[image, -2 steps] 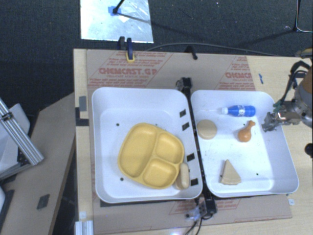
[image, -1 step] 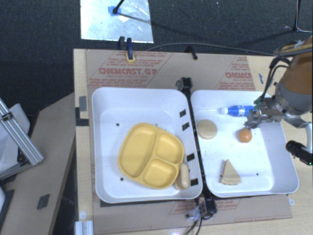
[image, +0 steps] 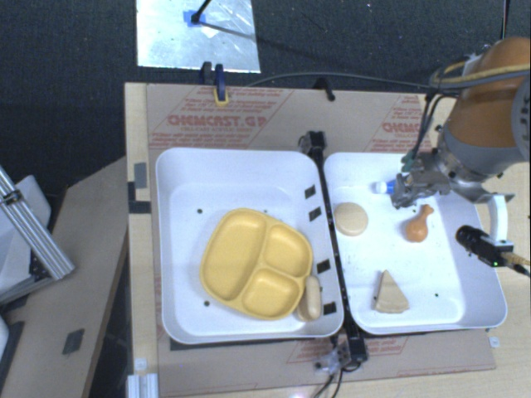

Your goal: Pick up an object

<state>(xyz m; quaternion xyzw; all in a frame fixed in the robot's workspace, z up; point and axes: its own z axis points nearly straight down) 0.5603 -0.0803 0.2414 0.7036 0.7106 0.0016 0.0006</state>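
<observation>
In the right bin (image: 477, 301) lie a round beige biscuit-like disc (image: 351, 219), an orange drumstick-shaped toy (image: 417, 225) and a tan wedge (image: 388, 293). A small blue and white object (image: 382, 187) rests near the bin's back. My gripper (image: 406, 192) hangs over the back of the right bin, just right of the blue and white object and just above the orange toy's thin end. Nothing is visibly held. In the left bin (image: 187, 222) sit a yellow divided tray (image: 255, 262) and a small beige oval piece (image: 311, 298) against its right side.
A black divider with clips (image: 325, 222) runs between the bins. A black part with a green light (image: 479, 245) juts over the right bin's right side. The grey and orange arm (image: 489, 106) rises at the right. A clamp (image: 217, 81) stands on the bench's back edge.
</observation>
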